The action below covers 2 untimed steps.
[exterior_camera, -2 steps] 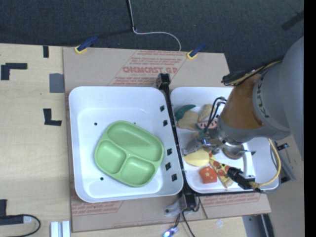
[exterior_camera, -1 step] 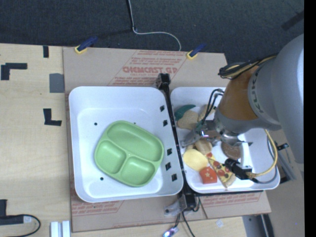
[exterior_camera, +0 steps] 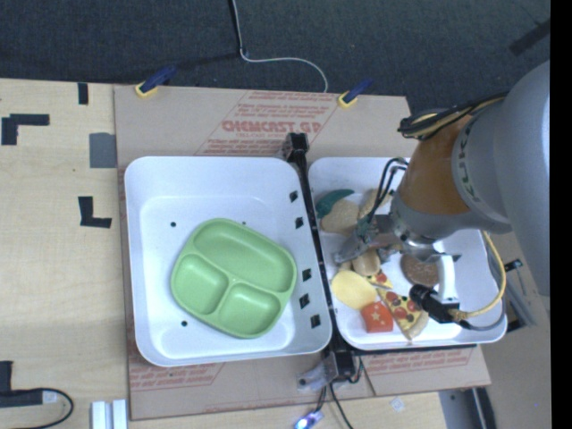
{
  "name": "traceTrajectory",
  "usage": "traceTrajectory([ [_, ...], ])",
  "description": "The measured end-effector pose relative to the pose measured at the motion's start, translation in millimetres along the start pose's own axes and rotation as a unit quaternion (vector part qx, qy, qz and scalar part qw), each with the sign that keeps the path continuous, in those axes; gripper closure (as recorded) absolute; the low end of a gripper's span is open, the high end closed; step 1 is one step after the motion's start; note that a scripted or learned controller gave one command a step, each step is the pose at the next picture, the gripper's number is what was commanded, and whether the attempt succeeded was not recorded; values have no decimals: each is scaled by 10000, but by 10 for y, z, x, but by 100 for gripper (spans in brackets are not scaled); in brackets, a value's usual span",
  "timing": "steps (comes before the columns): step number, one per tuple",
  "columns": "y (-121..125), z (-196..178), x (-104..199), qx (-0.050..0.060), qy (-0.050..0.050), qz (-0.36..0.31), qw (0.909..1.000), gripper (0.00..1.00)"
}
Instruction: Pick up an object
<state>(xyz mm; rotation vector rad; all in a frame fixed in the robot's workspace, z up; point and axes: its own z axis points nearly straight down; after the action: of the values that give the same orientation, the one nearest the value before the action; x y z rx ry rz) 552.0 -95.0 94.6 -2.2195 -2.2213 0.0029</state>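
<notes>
Two shallow white bins are seen side by side on the bench [exterior_camera: 54, 266], set on a sheet of brown cardboard [exterior_camera: 259, 119] with red print. The left bin [exterior_camera: 147, 186] carries a light green divided plate [exterior_camera: 234, 277] with three compartments, lying slightly right of the bin's centre and turned at an angle. The right bin [exterior_camera: 487, 329] carries a cluster of small toy food pieces: a teal piece [exterior_camera: 338, 197] and a beige piece [exterior_camera: 340, 214] near the divider, a yellow piece [exterior_camera: 352, 288] lower down, a red piece [exterior_camera: 377, 318] just beside it, and a pizza-like slice [exterior_camera: 407, 312] with red spots toward the near wall. A brown round piece [exterior_camera: 419, 269] is partly covered by the arm. The grey arm [exterior_camera: 509, 168] with its orange band [exterior_camera: 435, 175] is reached in from the right and lowered over the right bin. The gripper [exterior_camera: 368, 239] is seen down among the pieces near the bin's middle, close to a tan piece [exterior_camera: 365, 262]; whether it is spread or closed cannot be told, and no piece can be confirmed as held. A white cable [exterior_camera: 268, 59] is run across the dark surface [exterior_camera: 116, 25] beyond the bench.
</notes>
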Motion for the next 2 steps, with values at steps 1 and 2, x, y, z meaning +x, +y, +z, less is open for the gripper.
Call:
traceTrajectory([
  [1,152,-558,831,-82,208,-114,9997,100],
  [2,89,-1180,1120,-31,8,-28,10000,100],
])
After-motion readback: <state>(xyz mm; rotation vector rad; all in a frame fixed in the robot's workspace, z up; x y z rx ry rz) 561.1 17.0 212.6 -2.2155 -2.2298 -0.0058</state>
